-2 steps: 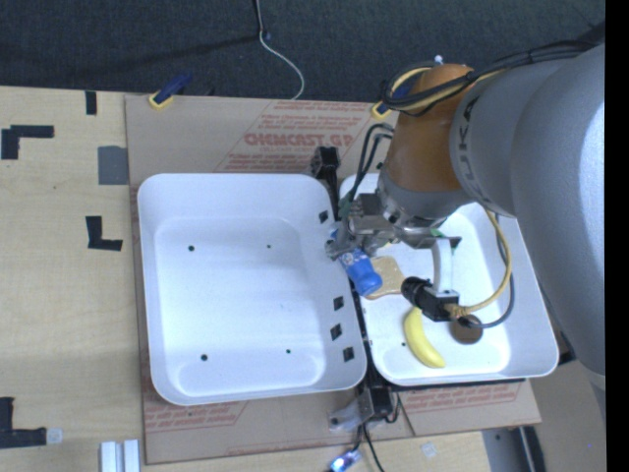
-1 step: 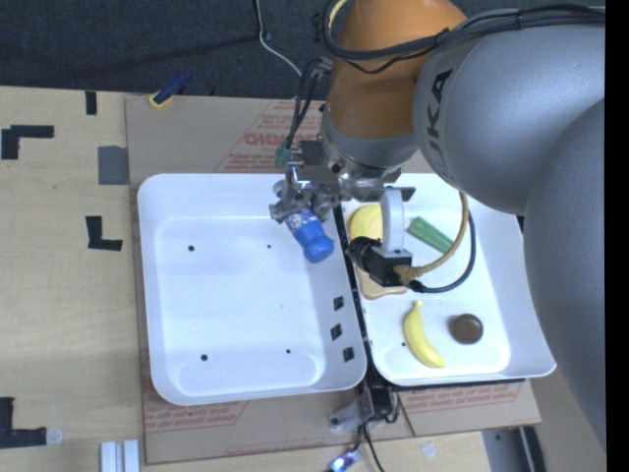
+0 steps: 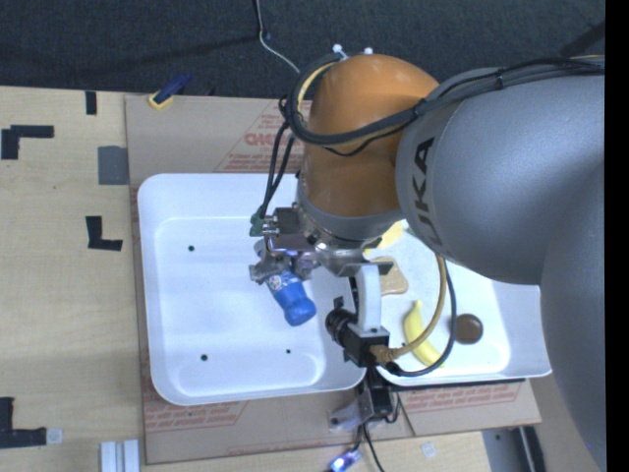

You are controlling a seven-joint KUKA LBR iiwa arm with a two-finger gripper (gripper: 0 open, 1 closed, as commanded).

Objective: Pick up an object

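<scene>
My tool [image 3: 283, 266] hangs low in the left bin [image 3: 172, 264], right above a blue object [image 3: 294, 302] lying near the bin's middle. I cannot tell its state. A yellow banana [image 3: 421, 337] lies in the right bin [image 3: 511, 347].

right bin [image 3: 511, 367] mostly behind the arm [image 3: 511, 185], banana [image 3: 421, 337] partly covered (cable across it)

Two white bins [image 3: 167, 264] side by side on a cardboard sheet [image 3: 197, 136] over the tan tabletop [image 3: 49, 293], w/ black tape marks [image 3: 98, 234] at left & dark cloth [image 3: 128, 18] behind.
</scene>
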